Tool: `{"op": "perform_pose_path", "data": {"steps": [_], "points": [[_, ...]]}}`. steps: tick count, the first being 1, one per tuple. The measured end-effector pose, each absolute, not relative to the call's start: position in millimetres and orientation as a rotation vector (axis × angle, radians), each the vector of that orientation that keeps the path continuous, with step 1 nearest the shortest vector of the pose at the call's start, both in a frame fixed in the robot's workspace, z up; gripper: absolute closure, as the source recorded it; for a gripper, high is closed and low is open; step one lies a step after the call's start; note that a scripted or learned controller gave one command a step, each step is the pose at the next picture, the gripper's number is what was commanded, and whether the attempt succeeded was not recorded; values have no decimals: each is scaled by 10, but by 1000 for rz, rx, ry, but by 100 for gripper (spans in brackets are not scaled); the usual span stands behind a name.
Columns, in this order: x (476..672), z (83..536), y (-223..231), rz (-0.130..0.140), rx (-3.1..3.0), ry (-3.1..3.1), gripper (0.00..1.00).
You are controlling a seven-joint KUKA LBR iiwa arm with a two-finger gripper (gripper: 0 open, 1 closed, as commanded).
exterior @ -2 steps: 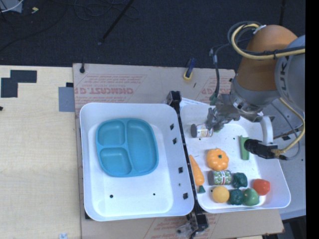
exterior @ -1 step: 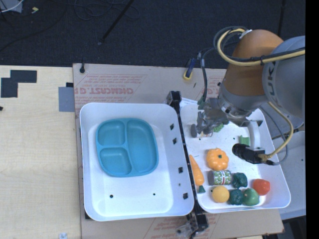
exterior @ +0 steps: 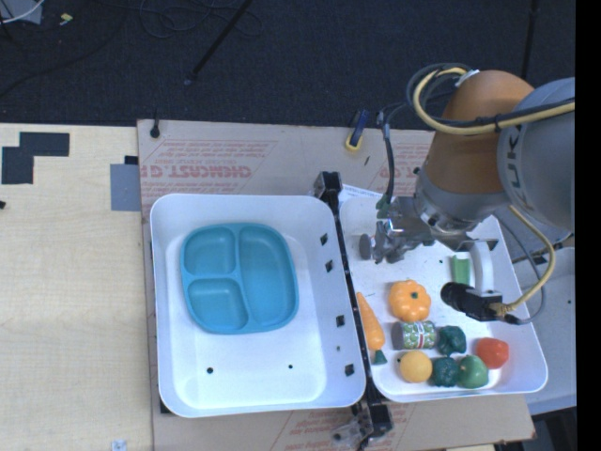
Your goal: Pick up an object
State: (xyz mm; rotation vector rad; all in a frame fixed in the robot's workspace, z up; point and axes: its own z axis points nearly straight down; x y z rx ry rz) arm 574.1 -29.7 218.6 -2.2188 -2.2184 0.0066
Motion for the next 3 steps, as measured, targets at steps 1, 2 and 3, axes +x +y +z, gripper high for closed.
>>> {"op": "perform_pose_path", "data": {"steps": [1,2,3], "points": [[5745,2377,-232,1,-2219,-2221,100],[5812,2228,-310,6,-2220,-2218,100],[5755,2377,-258,1,-2219,-2221,100]]}}
